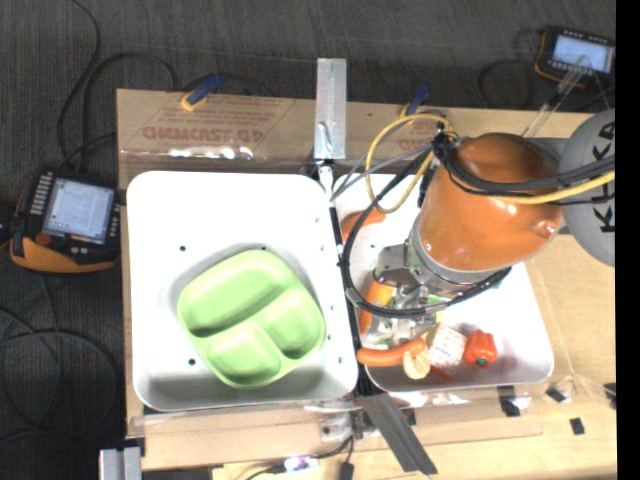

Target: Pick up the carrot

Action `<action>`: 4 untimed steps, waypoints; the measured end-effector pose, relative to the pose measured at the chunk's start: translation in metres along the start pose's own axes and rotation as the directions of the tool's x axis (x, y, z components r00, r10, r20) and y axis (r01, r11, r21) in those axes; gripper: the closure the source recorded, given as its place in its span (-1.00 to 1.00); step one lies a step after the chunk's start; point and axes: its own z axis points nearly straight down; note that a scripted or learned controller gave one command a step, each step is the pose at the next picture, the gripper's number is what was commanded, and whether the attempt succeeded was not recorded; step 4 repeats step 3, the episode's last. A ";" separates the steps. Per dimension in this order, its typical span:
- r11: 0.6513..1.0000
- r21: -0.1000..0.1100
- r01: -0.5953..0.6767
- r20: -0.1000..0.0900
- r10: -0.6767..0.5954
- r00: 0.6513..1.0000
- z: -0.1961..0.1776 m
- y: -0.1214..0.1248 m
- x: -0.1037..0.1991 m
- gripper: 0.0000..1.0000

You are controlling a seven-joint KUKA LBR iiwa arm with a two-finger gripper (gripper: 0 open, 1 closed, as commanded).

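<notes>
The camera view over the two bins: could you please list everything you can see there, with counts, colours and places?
Left bin: one, white, left half of the bench.
Divided plate: one, light green, three compartments, lying in the left bin.
Right bin: one, white, beside the left bin, largely covered by the arm.
Carrot: one, orange, near the right bin's front edge, just below the wrist.
Small pepper-like item: one, red-orange, right of the carrot in the same bin.
Other small items: white and tan, too small to identify, between carrot and pepper-like item.
Handheld pendants: two, dark with orange trim, on the floor, left and top right.
Arm: one, orange band, over the right bin.
Gripper: one, beneath the wrist, above the carrot.
</notes>
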 end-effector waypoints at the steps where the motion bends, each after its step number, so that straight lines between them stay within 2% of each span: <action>1: 0.938 0.001 0.347 0.004 -0.347 0.938 -0.005 0.000 -0.001 1.00; 2: 0.999 -0.001 -0.035 0.004 0.035 0.999 0.011 0.012 -0.061 1.00; 3: 0.956 0.001 -0.292 0.005 0.292 0.956 -0.025 0.012 -0.047 1.00; 4: 0.956 0.001 -0.292 0.005 0.292 0.956 -0.025 0.012 -0.047 1.00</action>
